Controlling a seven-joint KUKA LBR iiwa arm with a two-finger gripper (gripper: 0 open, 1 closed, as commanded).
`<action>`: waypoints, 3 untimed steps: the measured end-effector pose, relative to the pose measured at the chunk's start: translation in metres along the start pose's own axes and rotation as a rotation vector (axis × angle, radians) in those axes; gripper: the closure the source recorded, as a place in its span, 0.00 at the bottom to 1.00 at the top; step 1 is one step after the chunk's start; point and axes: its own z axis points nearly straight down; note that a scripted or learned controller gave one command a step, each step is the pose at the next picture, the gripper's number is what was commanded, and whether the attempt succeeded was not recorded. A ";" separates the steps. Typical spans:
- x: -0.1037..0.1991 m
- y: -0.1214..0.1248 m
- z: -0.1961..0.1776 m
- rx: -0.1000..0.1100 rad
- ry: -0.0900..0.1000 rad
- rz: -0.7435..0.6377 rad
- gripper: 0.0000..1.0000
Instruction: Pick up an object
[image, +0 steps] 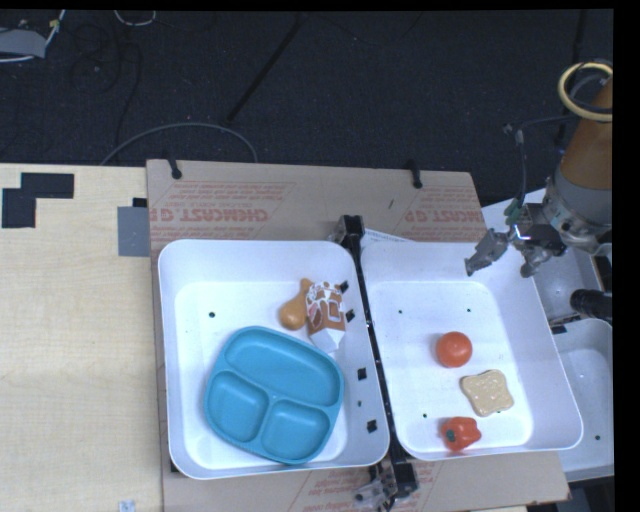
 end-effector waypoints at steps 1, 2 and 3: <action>0.000 0.002 -0.008 -0.013 -0.003 -0.002 0.00; -0.008 -0.004 0.048 -0.008 -0.002 -0.002 0.00; -0.003 -0.001 0.092 -0.009 -0.001 -0.004 0.00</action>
